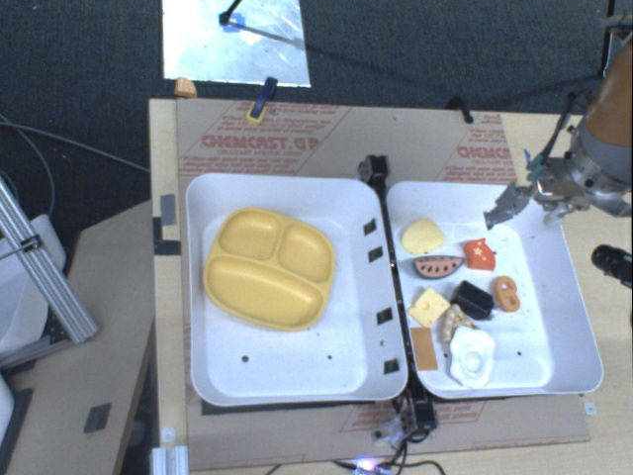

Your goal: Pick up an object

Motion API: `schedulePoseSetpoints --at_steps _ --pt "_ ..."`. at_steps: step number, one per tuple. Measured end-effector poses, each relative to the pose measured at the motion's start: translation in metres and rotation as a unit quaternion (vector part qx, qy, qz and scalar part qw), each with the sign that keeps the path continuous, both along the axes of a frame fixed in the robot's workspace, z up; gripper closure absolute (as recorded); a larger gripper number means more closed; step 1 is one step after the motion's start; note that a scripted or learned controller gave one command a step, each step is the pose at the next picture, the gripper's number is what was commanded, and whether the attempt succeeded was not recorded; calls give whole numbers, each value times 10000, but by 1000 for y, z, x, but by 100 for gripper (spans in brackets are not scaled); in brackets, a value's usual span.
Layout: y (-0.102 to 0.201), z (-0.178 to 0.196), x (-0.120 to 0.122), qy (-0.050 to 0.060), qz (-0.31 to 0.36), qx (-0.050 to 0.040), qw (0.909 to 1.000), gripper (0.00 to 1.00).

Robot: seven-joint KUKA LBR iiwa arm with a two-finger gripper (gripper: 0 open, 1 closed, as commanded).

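Crowding is the risk: the hand, grip state unclear, hovers above the small red block, touching the watermelon-slice toy.

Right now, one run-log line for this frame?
phase: approach | end effector: above right bin, holding nothing | nearest: red piece | left bin: yellow tray

A single fixed camera is looking down at a slant over both bins, the arm reaching in from its right.
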State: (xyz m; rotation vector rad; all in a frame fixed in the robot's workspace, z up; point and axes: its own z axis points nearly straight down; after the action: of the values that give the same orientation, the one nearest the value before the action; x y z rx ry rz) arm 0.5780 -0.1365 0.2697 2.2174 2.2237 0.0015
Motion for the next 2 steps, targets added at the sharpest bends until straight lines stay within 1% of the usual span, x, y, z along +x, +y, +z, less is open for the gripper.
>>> schedulePoseSetpoints --at_steps 1,2 --pt "53 121 37 -83 42 -6 10000 0" --pt "102 276 71 -108 43 0 9999 0"
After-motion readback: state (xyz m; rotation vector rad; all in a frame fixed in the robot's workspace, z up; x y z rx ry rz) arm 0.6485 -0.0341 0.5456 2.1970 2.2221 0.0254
